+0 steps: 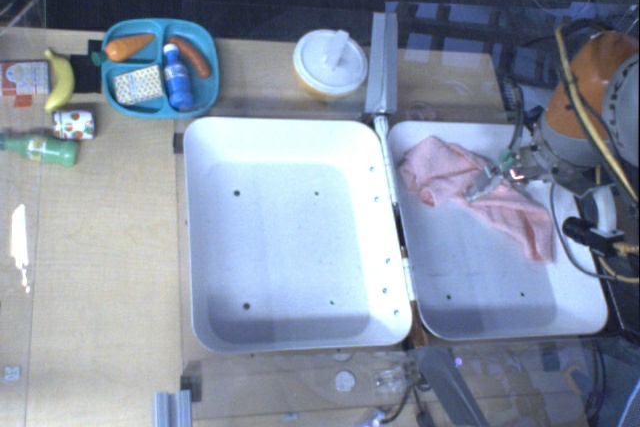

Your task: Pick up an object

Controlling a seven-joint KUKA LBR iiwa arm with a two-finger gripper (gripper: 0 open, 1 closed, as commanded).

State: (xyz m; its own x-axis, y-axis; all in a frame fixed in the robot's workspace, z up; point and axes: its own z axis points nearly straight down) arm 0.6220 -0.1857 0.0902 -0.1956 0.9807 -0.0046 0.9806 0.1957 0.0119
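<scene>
Pink cloth (pixel 470 190) lies crumpled in the right bin (pixel 500 310), spread from its upper left toward the middle right. The arm (pixel 590 115) reaches in from the right, its orange band high near the bin's top right corner, wrist angled down and leftward. The gripper (pixel 492 179) sits low on the cloth's middle, its tip among the folds; how far it is open, and whether it grips the fabric, cannot be made out. The left bin (pixel 290 315) sits alongside.

The arm (pixel 600 105) is grey with an orange band above the wrist, black and yellow cables looping around it, a small metal gripper (pixel 492 181) at its tip.
</scene>
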